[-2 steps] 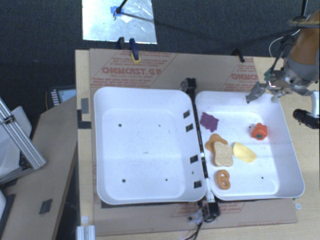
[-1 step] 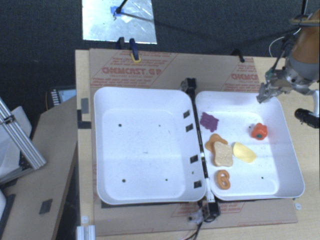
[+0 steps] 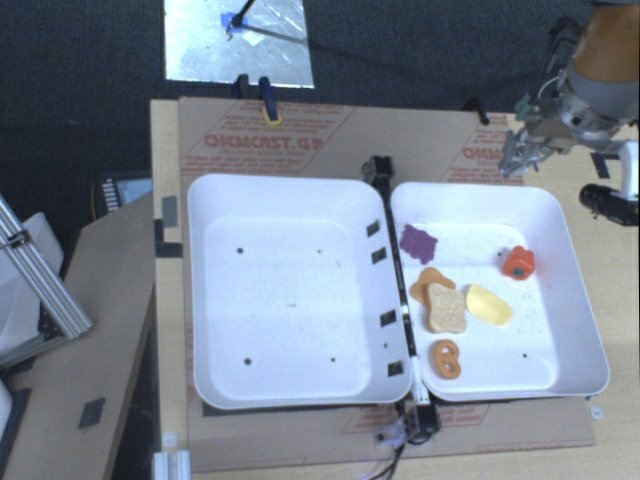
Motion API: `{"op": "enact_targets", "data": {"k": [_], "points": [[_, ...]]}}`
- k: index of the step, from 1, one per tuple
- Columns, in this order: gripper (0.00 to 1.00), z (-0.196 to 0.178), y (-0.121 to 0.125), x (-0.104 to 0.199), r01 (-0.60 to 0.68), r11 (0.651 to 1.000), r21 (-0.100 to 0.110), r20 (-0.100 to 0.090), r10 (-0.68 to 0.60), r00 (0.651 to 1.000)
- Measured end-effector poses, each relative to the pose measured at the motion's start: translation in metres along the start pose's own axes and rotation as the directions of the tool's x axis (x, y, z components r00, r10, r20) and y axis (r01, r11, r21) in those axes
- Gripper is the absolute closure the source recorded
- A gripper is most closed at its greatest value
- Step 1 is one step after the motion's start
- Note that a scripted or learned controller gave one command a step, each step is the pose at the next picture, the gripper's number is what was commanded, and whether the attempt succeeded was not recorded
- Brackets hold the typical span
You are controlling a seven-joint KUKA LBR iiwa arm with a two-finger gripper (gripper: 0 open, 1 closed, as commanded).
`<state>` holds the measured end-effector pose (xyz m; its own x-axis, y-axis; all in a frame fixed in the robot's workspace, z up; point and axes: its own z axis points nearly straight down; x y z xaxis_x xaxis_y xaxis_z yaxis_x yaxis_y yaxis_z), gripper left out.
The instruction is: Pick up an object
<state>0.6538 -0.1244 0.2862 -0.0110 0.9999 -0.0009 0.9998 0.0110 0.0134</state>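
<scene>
Cardboard covers the tabletop (image 3: 300, 133) under two white bins; toy food sits in the right bin (image 3: 575, 298), ready for picking. Above its far edge hangs the gripper (image 3: 517, 161), carrying nothing.

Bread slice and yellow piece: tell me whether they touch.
Touching. The camera view shows the bread slice meeting the left edge of the yellow piece, no white floor between them.

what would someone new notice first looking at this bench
Probably the cluster of small colourful items in the right bin: a purple piece, an orange-red piece, a yellow piece, a bread slice and a pretzel. Next, the gripper hovering beyond that bin's far right corner.
</scene>
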Motion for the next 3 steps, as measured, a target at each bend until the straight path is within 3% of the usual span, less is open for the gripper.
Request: {"op": "enact_targets", "data": {"k": [1, 2, 3], "points": [[1.00, -0.138, 0.020, 0.083, 0.002, 1.000, -0.008, -0.002, -0.002, 1.000], [1.00, -0.165, -0.008, -0.030, -0.019, 1.000, 0.007, 0.006, 0.019, 1.000], [1.00, -0.249, -0.036, -0.086, -0.016, 1.000, 0.002, 0.006, 0.016, 1.000]]}}
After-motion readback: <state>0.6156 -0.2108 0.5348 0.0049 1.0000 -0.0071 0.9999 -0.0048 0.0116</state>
